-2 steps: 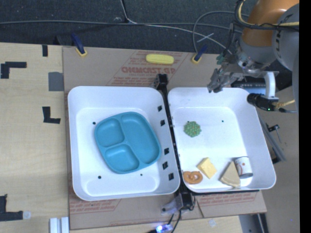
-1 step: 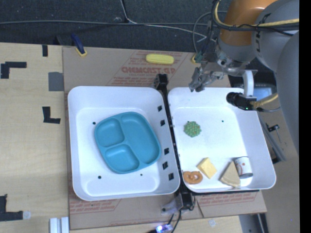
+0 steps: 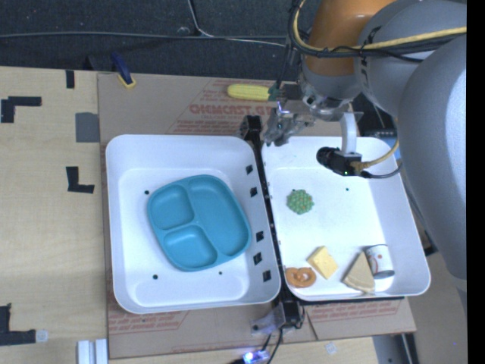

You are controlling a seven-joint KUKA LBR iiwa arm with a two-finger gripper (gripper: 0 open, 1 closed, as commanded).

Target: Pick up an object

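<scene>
Lying nearest along the right bin's (image 3: 394, 226) front edge are four small things: a round brown pretzel (image 3: 301, 277), a yellow cheese block (image 3: 324, 263), a tan wedge (image 3: 359, 274) and a small can (image 3: 379, 261) whose label is too small to read. Farther in sits one bumpy green clump (image 3: 300, 201). One blue three-compartment plate (image 3: 198, 221) fills the left bin (image 3: 121, 203). Farthest, the gripper (image 3: 279, 130) hangs over the bins' shared back corner, its state impossible to tell.

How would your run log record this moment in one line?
gripper: above right bin far-left corner, nothing seen held | broccoli, cheese, pretzel: lying in bin
</scene>
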